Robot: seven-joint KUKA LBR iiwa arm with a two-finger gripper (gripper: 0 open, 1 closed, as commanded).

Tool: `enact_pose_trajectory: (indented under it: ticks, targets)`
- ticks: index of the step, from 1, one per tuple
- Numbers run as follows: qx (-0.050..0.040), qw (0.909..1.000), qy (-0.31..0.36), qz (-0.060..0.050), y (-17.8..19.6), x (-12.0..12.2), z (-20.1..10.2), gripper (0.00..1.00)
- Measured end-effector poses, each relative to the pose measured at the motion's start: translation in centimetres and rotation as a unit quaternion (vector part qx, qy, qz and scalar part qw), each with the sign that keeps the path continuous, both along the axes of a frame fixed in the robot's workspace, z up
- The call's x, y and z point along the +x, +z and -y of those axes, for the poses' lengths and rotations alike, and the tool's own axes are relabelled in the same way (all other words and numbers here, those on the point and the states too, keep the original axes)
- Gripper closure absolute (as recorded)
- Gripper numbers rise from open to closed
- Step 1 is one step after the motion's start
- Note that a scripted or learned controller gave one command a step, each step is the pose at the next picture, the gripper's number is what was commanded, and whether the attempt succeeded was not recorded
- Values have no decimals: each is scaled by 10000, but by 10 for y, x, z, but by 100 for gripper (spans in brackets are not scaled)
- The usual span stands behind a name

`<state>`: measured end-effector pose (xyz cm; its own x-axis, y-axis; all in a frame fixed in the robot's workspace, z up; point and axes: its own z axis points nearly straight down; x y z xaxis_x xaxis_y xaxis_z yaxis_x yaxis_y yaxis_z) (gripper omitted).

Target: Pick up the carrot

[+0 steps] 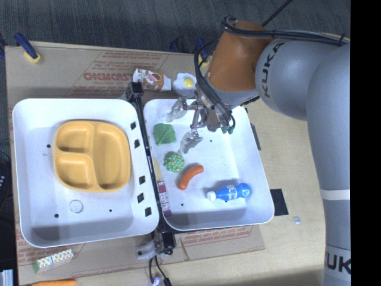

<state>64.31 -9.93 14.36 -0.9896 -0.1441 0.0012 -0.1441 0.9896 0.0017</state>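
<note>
The carrot (190, 176), a short orange-red stick, lies in the right bin (253, 177) a little front of its middle. My gripper (185, 126) hangs over the back part of that bin, behind the carrot and apart from it. Its fingers (191, 140) are spread open with nothing between them. The arm's orange band (235, 61) sits above the bin's back edge.
A green leafy piece (165, 133) and a green knobbly ball (174, 161) lie left of the gripper and carrot. A blue bottle (230, 192) lies at the front right. The left bin (30, 177) holds a yellow divided tray (92, 154). A small packet (149, 78) and a yellow-white item (186, 83) sit behind the bins.
</note>
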Motion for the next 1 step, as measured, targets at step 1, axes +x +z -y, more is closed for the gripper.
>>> enact_pose_trajectory:
  ticks: [1]
  targets:
    - [-8,9999,-109,3,-34,14,-3,0]
